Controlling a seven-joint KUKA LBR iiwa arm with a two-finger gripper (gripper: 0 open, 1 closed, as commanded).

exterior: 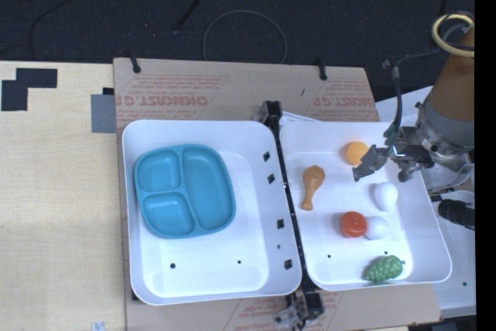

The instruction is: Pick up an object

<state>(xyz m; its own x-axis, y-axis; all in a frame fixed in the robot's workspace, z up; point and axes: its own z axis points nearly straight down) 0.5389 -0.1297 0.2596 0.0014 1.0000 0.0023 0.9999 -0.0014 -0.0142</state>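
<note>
Left bin (155,275): a shallow white plastic bin that holds 1 light-blue plastic plate with 3 compartments (184,190); it lies far from the claw.
Right bin (325,244): a second shallow white plastic bin, touching the first along the middle seam; it holds 6 small toy foods.
Drumstick (311,186): a tan plastic chicken drumstick, long axis near upright in the view and slightly tilted, left of the claw and apart from it.
Orange ball (356,152): a small round orange toy fruit, just left of the claw and slightly above it; judged the nearest item.
Tomato (353,224): a red round toy, below the claw, touching a small white ball (377,229) on its right.
Egg (385,196): a white egg-shaped toy, just below the claw.
Grapes (384,269): a green knobbly bunch near the bin's lower right corner.
Claw (387,164): the dark 2-finger gripper (387,164) of the grey arm sits over the right bin's upper right part, its fingers spread apart with nothing between them.
Deciding relation: the orange ball and the egg flank the claw closely, so a short shift either way likely suffices.
</note>
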